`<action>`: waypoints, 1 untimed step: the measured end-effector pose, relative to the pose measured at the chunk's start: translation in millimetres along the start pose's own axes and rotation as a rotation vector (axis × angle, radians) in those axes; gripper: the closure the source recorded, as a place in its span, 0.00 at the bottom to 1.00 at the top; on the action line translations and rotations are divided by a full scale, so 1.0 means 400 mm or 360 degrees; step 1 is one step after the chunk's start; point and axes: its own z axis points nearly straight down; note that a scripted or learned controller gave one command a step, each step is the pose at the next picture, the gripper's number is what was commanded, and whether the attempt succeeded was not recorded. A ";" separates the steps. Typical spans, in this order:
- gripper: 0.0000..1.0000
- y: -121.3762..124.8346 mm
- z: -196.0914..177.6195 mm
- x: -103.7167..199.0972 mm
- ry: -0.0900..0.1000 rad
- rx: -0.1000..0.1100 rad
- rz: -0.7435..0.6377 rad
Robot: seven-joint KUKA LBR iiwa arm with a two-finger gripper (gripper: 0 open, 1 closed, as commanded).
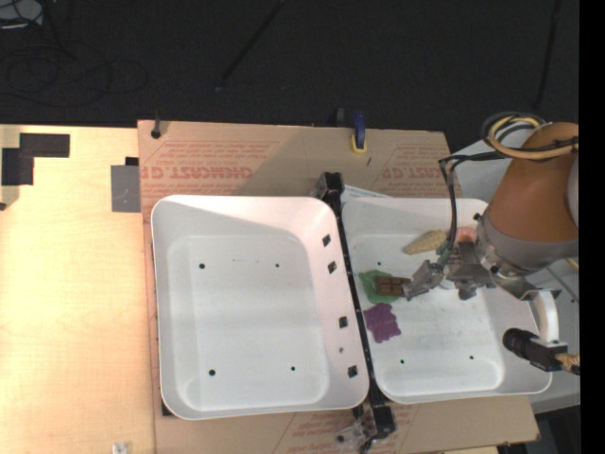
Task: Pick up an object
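Note:
In the right bin (444, 376), several small objects lie near the left wall. A green piece (371, 281) has a brown block (392, 285) against its right side, and a purple object (383, 322) lies just below them. A pale tan object (424, 243) sits further back, with a small pink-red item (465, 237) beside it, partly hidden by the arm. My gripper (418, 286) is low in the bin, pointing left, with its tip right beside the brown block. I cannot see whether it touches the block.
The left bin (180, 253) stands next to the right one, with a black-clipped divider (342, 282) between them. The grey and orange arm (529, 206) covers the right bin's right side. Cardboard lies beneath both bins.

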 end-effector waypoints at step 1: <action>1.00 -0.001 -0.024 -0.002 0.0001 0.0004 0.0003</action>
